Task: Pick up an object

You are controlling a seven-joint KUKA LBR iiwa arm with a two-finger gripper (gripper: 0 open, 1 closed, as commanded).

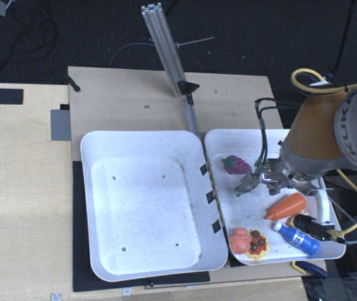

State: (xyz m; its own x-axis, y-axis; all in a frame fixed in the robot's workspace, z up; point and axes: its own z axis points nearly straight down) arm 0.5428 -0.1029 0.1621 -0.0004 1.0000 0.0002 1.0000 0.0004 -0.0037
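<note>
My gripper [248,187] hangs low over the middle of the right bin [219,144], its dark fingers pointing left and slightly spread, with nothing between them. A purple grape bunch with a green top [235,164] lies just above and left of the fingertips, apart from them. An orange carrot-like toy [286,207] rests right of the gripper, under the wrist. A blue and white bottle [297,237] lies near the bin's front right corner. A red, orange and yellow toy food piece [248,242] sits at the bin's front left.
The left bin [103,144] stands beside the right one, the two joined by black clips [210,196]. A slanted aluminium bar [165,46] rises behind the bins. The arm's orange and grey body [319,130] covers the right bin's far right corner.
</note>
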